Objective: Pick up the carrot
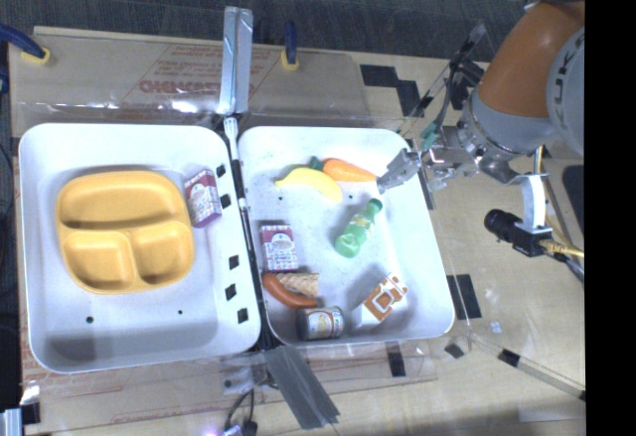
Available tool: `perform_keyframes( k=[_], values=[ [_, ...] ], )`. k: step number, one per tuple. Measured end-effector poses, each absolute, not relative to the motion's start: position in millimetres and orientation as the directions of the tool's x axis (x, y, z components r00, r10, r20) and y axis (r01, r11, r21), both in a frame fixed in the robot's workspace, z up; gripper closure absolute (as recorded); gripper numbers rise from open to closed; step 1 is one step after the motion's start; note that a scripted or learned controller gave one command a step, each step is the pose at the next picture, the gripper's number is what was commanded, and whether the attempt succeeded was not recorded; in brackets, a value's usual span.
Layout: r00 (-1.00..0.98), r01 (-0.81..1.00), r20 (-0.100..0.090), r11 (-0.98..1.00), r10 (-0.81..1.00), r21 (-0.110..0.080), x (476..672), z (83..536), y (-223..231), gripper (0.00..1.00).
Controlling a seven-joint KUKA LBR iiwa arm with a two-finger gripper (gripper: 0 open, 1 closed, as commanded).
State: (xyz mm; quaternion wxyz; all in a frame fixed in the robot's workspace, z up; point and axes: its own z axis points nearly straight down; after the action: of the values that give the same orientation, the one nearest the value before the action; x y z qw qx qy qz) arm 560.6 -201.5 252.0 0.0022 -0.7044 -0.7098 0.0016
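While the carrot [348,169] lies near the top of the right bin [422,225], touching the banana [310,183], the gripper [399,169] hovers just right of it. Honestly can't tell how far it's spread; nothing visibly held.

One fixed camera high above the bench [497,265], slanted down over both white bins [60,345]

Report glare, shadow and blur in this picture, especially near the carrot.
Camera view: even lighting, soft focus throughout; the carrot is readable, without glare; bright sheen on the clear film behind the bins; a soft shadow in the left bin near corner; gripper slightly blurred.
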Motion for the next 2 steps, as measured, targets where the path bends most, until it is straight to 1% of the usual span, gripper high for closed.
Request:
perform_keyframes(
  k=[1, 2],
  values=[
    [-0.126, 0.992, 0.001, 0.126, 0.992, -0.002, 617.5, 175.6, -207.4, 0.0],
    [0.174, 0.985, 0.0, -0.174, 0.985, -0.001, 657.2, 158.0, -156.2, 0.0]
  ],
)
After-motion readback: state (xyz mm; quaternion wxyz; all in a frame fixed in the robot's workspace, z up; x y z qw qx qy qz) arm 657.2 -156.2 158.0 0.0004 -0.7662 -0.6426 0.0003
